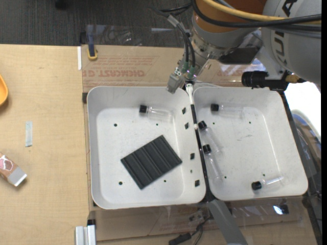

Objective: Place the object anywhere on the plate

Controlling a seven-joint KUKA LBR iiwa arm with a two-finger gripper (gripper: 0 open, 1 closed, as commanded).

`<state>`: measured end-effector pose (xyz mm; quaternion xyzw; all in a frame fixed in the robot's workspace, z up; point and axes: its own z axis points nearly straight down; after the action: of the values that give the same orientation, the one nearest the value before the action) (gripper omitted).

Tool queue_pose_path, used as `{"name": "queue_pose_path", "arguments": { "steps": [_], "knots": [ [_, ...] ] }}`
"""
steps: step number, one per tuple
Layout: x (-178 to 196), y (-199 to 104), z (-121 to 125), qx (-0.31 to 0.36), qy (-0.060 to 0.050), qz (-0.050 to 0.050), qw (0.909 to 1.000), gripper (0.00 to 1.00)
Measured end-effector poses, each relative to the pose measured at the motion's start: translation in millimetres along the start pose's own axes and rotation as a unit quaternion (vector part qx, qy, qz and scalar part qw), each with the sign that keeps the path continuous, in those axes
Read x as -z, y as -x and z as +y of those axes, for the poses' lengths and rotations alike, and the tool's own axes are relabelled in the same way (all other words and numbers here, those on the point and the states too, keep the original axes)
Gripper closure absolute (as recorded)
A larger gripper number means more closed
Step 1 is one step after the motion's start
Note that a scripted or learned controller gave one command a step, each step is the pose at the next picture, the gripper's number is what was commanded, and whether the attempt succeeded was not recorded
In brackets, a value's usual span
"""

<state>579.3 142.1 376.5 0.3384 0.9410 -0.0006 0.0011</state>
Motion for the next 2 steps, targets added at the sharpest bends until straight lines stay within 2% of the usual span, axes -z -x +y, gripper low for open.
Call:
{"name": "queue_pose_path", "arguments": {
  "steps": [1,2],
  "knots": [
    [65,9,46,0.094,0.001,0.000,0.9956,1.00],
    [65,1,109,0.230,0.001,0.000,0.9731,1.00]
  ]
}}
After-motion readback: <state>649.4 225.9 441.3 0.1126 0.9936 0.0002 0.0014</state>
